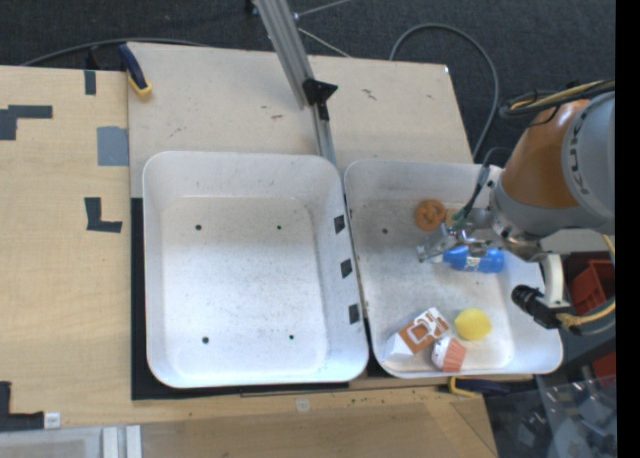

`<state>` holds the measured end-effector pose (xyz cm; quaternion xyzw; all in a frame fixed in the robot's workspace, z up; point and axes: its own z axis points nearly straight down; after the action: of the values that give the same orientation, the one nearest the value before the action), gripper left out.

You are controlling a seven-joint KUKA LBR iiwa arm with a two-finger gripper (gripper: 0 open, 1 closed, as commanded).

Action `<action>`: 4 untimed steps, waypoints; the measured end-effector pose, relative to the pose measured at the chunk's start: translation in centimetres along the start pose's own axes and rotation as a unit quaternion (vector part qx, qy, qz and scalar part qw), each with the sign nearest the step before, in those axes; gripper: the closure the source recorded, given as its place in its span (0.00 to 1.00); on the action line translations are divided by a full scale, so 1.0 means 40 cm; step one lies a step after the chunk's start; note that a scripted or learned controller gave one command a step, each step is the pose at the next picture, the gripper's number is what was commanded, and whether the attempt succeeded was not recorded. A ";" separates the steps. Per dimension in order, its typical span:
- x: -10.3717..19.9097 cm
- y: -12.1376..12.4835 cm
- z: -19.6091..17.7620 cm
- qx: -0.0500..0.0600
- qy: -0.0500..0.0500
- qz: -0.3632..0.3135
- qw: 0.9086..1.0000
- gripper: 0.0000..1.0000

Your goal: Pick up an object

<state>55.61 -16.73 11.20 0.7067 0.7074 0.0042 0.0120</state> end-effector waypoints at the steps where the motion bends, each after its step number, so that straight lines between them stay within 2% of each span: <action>1: 0.002 0.001 -0.023 0.000 0.000 -0.001 1.000 1.00; 2: 0.025 0.019 -0.159 0.010 0.005 -0.001 1.000 1.00; 3: 0.009 0.045 -0.287 0.009 0.005 0.000 1.000 1.00; 4: 0.006 0.043 -0.395 0.010 0.005 0.000 1.000 1.00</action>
<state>56.95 -16.33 27.03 0.7065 0.7077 0.0009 0.0018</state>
